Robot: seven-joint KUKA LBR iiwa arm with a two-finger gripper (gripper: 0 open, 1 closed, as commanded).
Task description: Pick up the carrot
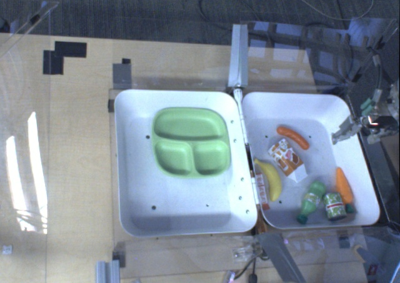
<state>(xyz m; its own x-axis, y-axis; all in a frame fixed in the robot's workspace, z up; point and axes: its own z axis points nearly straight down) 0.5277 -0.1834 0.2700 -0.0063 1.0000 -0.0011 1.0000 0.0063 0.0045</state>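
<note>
The carrot [343, 185] is a short orange tapered piece lying by the right wall of the right bin [312, 104], just above a small green can [335, 205]. My gripper [357, 124] sits at the bin's right rim, near the view's right edge, above and behind the carrot and well apart from it. Nothing is seen in its grasp. Much of the gripper is dark and blurred against the clutter outside the bin.
The right bin also holds an orange-red sausage [293, 137], a snack packet [286, 158], a banana [270, 178] and a green bottle [310, 199]. A green divided tray [190, 141] lies in the left bin [134, 169]. Cables run behind the bench.
</note>
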